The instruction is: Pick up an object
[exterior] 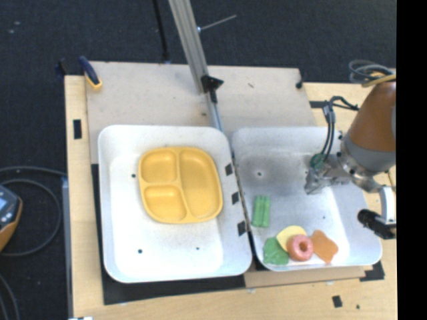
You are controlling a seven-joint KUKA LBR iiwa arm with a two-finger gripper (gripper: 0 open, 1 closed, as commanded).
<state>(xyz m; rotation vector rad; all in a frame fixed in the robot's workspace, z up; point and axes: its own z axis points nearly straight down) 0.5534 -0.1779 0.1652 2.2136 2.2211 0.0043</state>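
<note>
Near edge, right bin (360, 249): a cluster of small items is seen packed along the lower rim: a green leafy piece (274, 252), a yellow round piece (291, 235), a pink ring (301, 247) resting on it, and an orange piece (325, 246) just to the right. All appear to touch or overlap; a clean single pick here is judged awkward.
Green block (261, 212): lies alone, above and left of the cluster, near the bin's left wall. Judged the easiest candidate for the task, since open floor is left around it.
Near-left, left bin (113, 245): a yellow divided plate (180, 183) is carried near its centre, three compartments, nothing seen in any of them.
Gripper (315, 184): placed at middle right of the frame, low over the right bin's upper floor, well apart from the cluster and to the upper right of the green block. Nothing is seen between the jaws.
Jaws: spread cannot be told; the tips are too small and dark against the bin.
Arm: the orange band and grey wrist are seen entering from the right edge, with cabling looped above.
Task state: no object is judged to be lifted yet; all items rest in the bin.
Far: table (253, 99) bare beyond the bins, crossed by a slanting metal post (187, 32).
</note>
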